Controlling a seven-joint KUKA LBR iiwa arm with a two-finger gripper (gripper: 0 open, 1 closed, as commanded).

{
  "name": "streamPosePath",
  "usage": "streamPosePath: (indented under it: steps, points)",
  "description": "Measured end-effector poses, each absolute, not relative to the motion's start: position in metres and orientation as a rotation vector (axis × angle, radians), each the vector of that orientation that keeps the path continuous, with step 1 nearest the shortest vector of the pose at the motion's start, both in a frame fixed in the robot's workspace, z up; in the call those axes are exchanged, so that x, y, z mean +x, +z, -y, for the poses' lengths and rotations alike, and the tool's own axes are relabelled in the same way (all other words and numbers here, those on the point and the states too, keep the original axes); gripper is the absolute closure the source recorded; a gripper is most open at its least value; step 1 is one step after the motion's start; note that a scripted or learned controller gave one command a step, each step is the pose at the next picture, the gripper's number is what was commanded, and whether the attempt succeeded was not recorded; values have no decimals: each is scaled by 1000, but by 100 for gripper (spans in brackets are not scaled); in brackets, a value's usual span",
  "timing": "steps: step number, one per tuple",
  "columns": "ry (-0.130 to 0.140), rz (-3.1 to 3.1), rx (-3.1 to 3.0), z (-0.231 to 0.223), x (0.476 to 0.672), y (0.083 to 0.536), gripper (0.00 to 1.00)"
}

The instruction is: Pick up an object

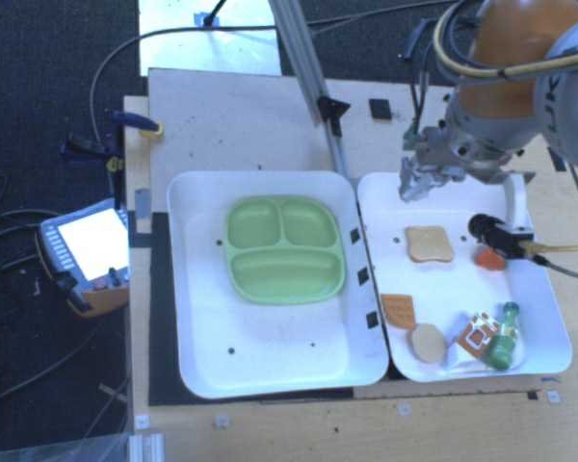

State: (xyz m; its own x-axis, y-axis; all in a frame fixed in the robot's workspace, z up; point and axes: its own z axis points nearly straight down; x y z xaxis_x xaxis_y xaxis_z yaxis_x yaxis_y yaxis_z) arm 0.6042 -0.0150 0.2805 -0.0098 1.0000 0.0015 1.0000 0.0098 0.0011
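While the gripper (416, 183) hangs over the right bin (385, 258), a toast slice (430, 244) lies flat below it.
It looks tan with a brown crust; the grey fingers look close together, holding nothing.

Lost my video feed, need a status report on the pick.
Gripper over right bin's top-left corner, holding nothing visible. Toast slice just below it, untouched. Nothing in the way.

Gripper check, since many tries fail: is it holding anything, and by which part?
Nothing is held: the gripper hangs over the right bin, with the toast slice lying apart below it.
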Motion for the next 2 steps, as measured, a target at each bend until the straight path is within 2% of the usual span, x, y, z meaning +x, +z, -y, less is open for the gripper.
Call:
streamPosePath:
  steps: [2]
  points:
    - [-2, 2232, -2208, -101, 579, 247, 100]
